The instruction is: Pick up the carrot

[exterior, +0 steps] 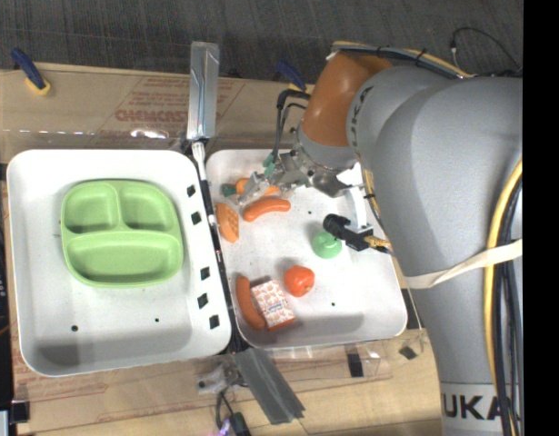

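Small orange carrot (240, 187) (green top leftward) lies far-left in the right bin (352, 291).

I see a left bin (24, 243) with a green divided plate (123, 232) around its middle. In the right bin (374, 312), a small green toy (326, 245) lies right of centre. A red tomato (299, 280) sits nearer to me, to the left of the toy. At the near left corner, a reddish sausage (247, 302) lies touching a small patterned box (274, 305). An orange bread-like piece (227, 222) rests by the left wall. Both bins sit on brown cardboard (97, 98), and a blue clamp (31, 71) shows at its far left corner.
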Motion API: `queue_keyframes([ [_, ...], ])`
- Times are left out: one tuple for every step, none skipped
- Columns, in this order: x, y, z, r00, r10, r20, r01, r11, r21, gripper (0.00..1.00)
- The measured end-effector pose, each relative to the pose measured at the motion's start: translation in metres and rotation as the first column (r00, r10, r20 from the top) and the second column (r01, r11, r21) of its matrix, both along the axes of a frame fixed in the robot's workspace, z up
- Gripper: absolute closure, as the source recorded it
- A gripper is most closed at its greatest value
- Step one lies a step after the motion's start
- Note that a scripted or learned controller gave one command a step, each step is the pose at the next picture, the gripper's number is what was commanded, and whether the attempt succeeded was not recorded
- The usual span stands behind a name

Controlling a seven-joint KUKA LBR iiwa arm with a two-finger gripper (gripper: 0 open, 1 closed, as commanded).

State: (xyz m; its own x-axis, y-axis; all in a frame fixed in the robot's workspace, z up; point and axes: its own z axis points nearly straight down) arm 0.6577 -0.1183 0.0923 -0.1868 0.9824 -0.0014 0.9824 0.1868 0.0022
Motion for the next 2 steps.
queue_keyframes([
  [-0.0006, -0.0029, -0.0006, 0.986, -0.168, 0.0, 0.168, 0.986, 0.0, 0.0],
  [-0.0016, -0.0028, 0.007, 0.986, -0.164, -0.005, 0.164, 0.986, -0.001, 1.0],
])
